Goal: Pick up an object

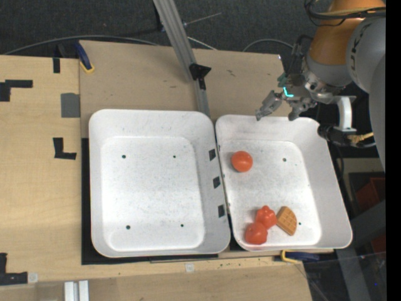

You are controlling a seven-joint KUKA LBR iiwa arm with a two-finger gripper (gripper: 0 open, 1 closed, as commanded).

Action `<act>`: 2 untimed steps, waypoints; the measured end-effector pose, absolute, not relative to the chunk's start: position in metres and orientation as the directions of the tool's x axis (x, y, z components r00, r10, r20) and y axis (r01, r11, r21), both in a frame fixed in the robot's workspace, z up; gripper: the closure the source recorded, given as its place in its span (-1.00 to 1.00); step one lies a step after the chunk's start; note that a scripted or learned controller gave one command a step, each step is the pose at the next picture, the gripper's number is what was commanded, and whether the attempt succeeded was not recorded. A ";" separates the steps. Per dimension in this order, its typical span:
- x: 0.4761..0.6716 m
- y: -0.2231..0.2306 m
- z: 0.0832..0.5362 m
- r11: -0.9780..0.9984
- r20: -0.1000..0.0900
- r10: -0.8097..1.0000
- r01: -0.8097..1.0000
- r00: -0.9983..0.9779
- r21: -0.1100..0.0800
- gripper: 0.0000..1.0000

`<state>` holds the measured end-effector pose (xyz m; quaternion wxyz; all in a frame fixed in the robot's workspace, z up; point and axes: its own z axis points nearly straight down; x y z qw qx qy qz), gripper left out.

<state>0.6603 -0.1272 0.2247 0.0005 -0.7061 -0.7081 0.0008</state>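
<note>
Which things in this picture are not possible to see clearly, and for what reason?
- Claw, camera view: its fingers are small and seen at a slant, above the far rim of the right bin.
- Two red pieces in the near part of that bin: they touch or overlap; too small to identify.
- Waffle-like piece: its underside is hidden.
- Arm: cut off by the top and right edges.

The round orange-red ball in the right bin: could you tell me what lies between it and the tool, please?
In the camera view, just bare white bin floor and the bin's upper rim separate the ball from the open tool.
</note>
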 end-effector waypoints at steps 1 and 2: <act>0.657 -0.126 0.160 0.002 -0.001 1.000 1.000 -0.002 -0.008 -1.00; 0.651 -0.120 0.113 0.002 0.000 1.000 1.000 -0.002 -0.006 -1.00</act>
